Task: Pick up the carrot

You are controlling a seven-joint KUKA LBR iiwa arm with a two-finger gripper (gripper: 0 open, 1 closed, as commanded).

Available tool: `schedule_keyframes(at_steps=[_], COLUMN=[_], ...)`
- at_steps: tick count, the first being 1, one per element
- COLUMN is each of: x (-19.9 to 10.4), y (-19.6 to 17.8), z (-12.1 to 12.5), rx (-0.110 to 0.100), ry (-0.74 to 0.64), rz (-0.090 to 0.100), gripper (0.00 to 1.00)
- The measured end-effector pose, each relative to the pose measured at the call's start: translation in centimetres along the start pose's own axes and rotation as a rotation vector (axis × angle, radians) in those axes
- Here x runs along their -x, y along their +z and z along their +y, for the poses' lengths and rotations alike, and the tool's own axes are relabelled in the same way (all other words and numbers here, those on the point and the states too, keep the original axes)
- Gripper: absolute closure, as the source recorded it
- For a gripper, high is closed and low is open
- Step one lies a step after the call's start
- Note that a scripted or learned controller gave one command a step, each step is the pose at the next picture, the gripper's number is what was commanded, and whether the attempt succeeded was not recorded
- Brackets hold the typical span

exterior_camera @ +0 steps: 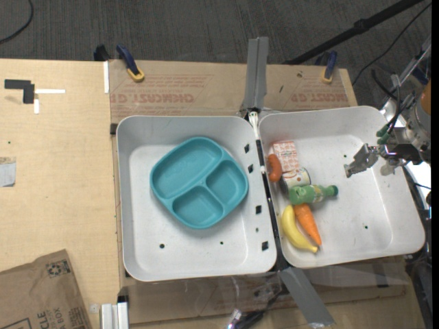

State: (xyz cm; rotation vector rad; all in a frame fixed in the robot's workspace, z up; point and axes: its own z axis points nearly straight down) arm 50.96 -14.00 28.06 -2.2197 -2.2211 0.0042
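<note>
We see the carrot (pixel 309 225) lying untouched in the right bin (pixel 384 184), touching a banana (pixel 295 230). Our end effector (pixel 359 162) hovers well apart, holding nothing; its opening we cannot tell. The pickup remains undone.

Right bin (pixel 384 184): bare white floor lies directly beside and below the pincer (pixel 367 160), open toward the cluster on its far side. There the carrot (pixel 309 225) is crowded: a banana (pixel 296 229) touches its far flank, a green bottle (pixel 312 194) lies across its upper end, and a carton (pixel 285 156) and can (pixel 296 177) stand beyond. The carrot's near flank faces open floor.
</note>
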Motion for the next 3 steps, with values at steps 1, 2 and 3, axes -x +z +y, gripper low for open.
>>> schedule_keyframes(at_steps=[1,2,3], x=[-4.4,-4.3,-10.2], y=[16.1,15.3,9.0], z=[0.9,0.9,1.1], rx=[-0.001,-0.003,0.001], ry=[-0.334,-0.330,-0.007], rz=[0.002,0.002,0.000], gripper=[0.00,1.00,1.00])
